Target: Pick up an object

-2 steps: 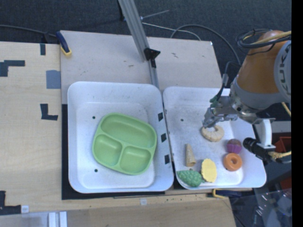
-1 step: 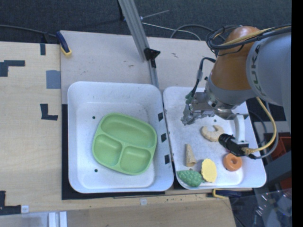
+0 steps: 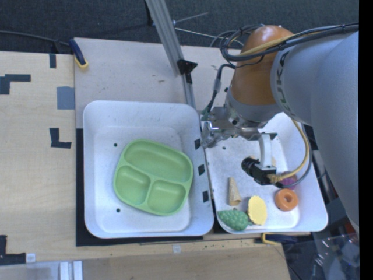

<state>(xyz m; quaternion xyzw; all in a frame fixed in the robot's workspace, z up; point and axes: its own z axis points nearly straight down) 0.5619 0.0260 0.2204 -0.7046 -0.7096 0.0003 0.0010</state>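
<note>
From the overhead camera I see the gripper low over the far-left corner of the right bin — the wrist hides its tips, so I cannot tell its state. The objects lie well apart from it, toward the bin's near edge: a tan cone, a green leafy piece, a yellow piece just beside that, and an orange ring. The left bin holds a green divided plate — away from the gripper's left.
</note>
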